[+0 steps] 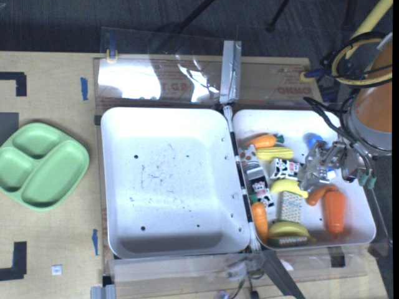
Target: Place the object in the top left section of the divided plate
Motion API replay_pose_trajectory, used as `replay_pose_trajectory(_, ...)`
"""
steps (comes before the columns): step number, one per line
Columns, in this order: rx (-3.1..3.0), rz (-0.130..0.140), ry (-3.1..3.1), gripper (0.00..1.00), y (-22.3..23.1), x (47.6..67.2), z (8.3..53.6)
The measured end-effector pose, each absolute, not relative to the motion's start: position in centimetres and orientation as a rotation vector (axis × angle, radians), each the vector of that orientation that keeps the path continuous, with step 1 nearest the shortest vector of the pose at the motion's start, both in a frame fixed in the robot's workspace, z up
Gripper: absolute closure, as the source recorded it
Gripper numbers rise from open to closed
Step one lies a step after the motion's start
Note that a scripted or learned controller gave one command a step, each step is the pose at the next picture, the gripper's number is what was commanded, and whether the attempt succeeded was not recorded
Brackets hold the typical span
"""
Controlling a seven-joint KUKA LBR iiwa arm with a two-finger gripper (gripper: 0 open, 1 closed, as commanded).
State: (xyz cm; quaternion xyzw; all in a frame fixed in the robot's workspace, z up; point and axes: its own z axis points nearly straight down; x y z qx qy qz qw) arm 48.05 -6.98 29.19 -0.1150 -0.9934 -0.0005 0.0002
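A green divided plate lies on the bench at the far left, with two small sections at its upper side and one long section at its lower right. The right bin holds a pile of toy food: a carrot, corn, a banana, a cow-patterned block, a red-orange sausage and a yellow-green piece. My gripper hangs low over the middle of that pile, beside the banana. The arm's orange band is at the right edge.
The left bin lies between the plate and the toys. A clear plastic sheet stands behind it. Cables and a yellow hose crowd the top right. Another orange carrot lies along the right bin's left wall.
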Motion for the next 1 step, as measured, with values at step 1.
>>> replay_pose_trajectory(1,-0.155,-0.002,-3.139,1.00,-11.24,48.04,21.07)
